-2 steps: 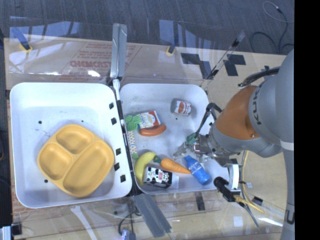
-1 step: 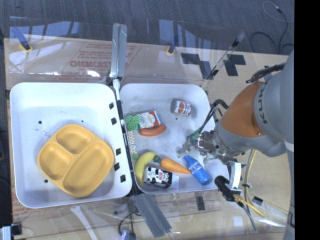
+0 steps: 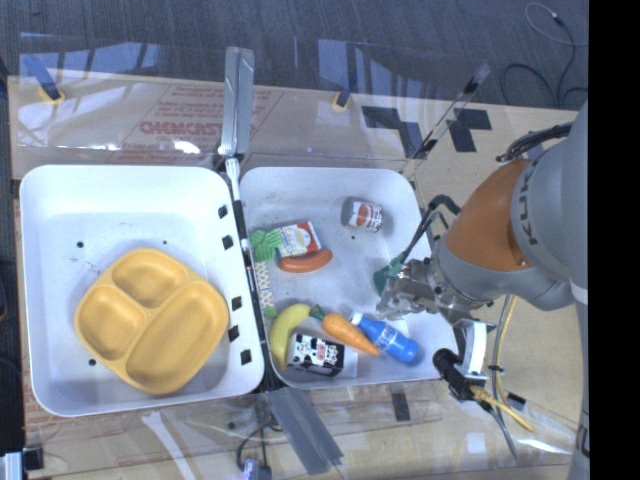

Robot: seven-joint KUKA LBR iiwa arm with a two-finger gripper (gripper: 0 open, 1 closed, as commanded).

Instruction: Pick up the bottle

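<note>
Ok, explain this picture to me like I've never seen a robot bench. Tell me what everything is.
One camera, fixed above the bench, looks down at a slant. The grey and orange machine on the right is a robot arm; its gripper hangs over the right bin's right side. Just below it lies the blue bottle it should pick up, not yet held. Around that are a carrot, banana, black-and-white carton, sausage, a green and orange packet and a small can. The left bin holds a yellow divided plate.

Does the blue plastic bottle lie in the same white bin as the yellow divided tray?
No: the blue plastic bottle lies in the right bin, the yellow divided tray in the left.
</note>
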